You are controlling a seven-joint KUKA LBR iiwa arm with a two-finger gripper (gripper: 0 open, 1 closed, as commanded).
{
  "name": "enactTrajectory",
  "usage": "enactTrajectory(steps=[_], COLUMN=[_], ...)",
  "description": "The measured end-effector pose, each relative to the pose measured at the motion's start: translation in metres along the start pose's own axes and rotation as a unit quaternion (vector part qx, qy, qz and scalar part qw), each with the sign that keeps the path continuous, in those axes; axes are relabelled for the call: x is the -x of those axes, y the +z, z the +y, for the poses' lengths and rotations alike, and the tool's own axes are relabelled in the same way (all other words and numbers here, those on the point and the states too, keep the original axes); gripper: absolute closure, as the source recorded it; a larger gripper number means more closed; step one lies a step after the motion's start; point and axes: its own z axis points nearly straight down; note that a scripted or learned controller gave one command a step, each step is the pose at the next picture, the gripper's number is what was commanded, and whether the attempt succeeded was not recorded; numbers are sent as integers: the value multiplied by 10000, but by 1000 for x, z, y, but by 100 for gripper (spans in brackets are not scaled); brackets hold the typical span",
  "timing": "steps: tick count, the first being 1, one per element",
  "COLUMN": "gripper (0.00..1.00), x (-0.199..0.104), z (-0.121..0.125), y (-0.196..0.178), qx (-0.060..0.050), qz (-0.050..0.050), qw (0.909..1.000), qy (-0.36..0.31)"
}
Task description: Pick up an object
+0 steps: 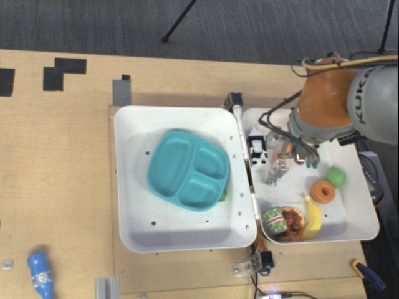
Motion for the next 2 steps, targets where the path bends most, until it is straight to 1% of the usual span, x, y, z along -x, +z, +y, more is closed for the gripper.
enactTrajectory(steps=[2], gripper=[0], x=[0], z=[0], y=[0], qx=[1], qz=[-1], qw=[10000], qy=[2])
